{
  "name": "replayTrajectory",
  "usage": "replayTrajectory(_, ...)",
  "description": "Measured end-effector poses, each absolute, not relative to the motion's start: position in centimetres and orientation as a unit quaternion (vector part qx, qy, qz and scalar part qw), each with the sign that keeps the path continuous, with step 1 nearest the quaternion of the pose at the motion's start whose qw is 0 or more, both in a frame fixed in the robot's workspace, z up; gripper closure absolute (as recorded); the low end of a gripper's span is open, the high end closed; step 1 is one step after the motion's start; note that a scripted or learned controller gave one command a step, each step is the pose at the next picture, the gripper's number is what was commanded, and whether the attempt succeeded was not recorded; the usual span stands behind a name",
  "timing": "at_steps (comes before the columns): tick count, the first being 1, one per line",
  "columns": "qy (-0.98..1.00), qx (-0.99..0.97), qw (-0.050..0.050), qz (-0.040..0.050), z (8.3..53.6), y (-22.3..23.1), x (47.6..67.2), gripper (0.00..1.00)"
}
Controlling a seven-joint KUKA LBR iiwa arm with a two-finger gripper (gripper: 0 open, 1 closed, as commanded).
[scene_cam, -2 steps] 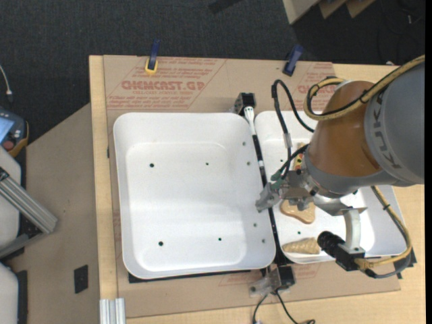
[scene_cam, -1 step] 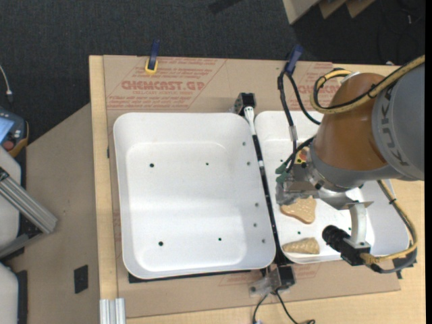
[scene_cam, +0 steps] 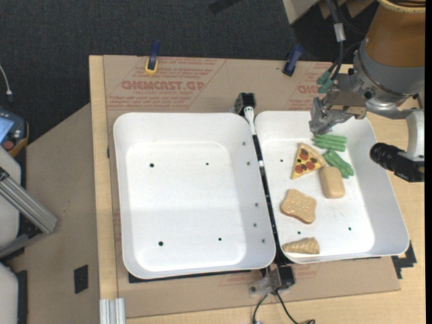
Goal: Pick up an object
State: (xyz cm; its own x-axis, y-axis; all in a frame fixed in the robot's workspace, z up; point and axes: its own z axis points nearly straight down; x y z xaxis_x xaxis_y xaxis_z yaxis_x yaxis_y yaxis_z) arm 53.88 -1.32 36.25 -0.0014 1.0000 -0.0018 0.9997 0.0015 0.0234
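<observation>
The right bin (scene_cam: 378, 228) holds a pizza slice (scene_cam: 307, 160), a green bean-like piece (scene_cam: 335, 152), a tan roll (scene_cam: 332, 182), a slice of toast (scene_cam: 298, 206) and a tan croissant-like piece (scene_cam: 301, 246). My gripper (scene_cam: 322, 127) hangs over the bin's far side, just above the green piece and up-right of the pizza slice. Its fingers point down and nothing shows between them.
The left bin (scene_cam: 135, 201) lies beside the right one, with a black divider clip (scene_cam: 244, 104) at the far end of the seam. Blue clamps (scene_cam: 154, 54) (scene_cam: 293, 59) hold the cardboard base. A black cylinder (scene_cam: 395, 159) juts in at the right edge.
</observation>
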Motion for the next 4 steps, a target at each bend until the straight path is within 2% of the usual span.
replayTrajectory(1, 0.707, 0.707, 0.000, 0.0000, 35.2, -1.2, 53.5, 0.00)
replayTrajectory(2, 0.707, 0.707, -0.007, -0.0059, 21.7, 1.1, 49.0, 0.00)
replayTrajectory(3, 0.708, 0.706, 0.008, 0.0082, 40.1, 2.1, 53.8, 0.00)
replayTrajectory(4, 0.707, 0.707, -0.007, -0.0067, 24.6, 4.7, 48.6, 0.00)
